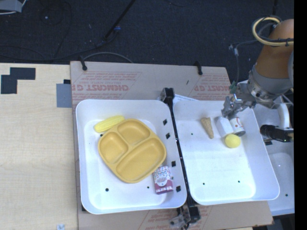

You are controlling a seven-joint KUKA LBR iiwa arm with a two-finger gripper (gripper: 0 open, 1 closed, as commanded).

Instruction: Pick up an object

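Observation:
In the right bin (240, 186), a white can with a red label (229, 126) lies on its side near the far right. A yellow ball (232, 141) rests just in front of the can. A tan cone (207, 127) lies to the can's left. My gripper (231, 108) hangs over the bin's far right part, just behind and above the can's far end. I see nothing held in it.
The left bin (88, 186) holds a yellow divided tray (132, 150), a yellow corn cob (109, 123) at its far left, and a red and white packet (162, 179) at its near right. A black divider (173, 143) separates the bins.

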